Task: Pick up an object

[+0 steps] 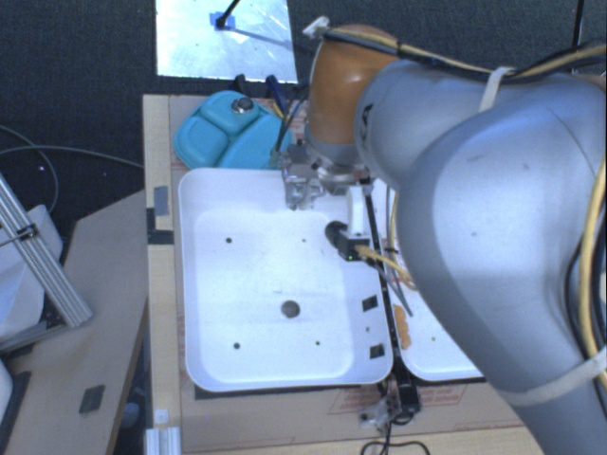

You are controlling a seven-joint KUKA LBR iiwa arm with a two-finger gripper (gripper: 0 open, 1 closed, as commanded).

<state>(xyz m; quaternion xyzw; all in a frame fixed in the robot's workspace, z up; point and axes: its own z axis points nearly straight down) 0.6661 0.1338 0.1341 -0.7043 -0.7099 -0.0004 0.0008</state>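
- One grey arm (493,235) covers the view from 12 o'clock round to 5 o'clock, with its orange band (341,83) just above the wrist.
- Two white bins sit side by side on the bench. The left bin (204,349) lies open to view at centre; the right bin (441,363) is mostly hidden under the arm, with one corner showing at 5 o'clock.
- A blue container (223,136) rests outside the left bin, touching its rim at 11 o'clock.
- A square silvery sheet (223,27) lies on the dark floor at 12 o'clock, well apart from the bins.
- The gripper (303,192) hangs at the 12 o'clock edge of the left bin, close above the floor of the bin. Its metal tip is too small and blurred here; how wide it stands cannot be told, and nothing is visibly held.
- A small round dark object (290,309), the only likely thing to pick, lies on the floor of the left bin toward 6 o'clock from the gripper, well apart from it.
- Step in hand, as judged: approach. No grasp has been made.
- Next move, as judged: carry the gripper toward 6 o'clock until it is over the object, descend straight, then close. The object looks flat and low, so the tip would need to reach nearly to the floor of the bin.
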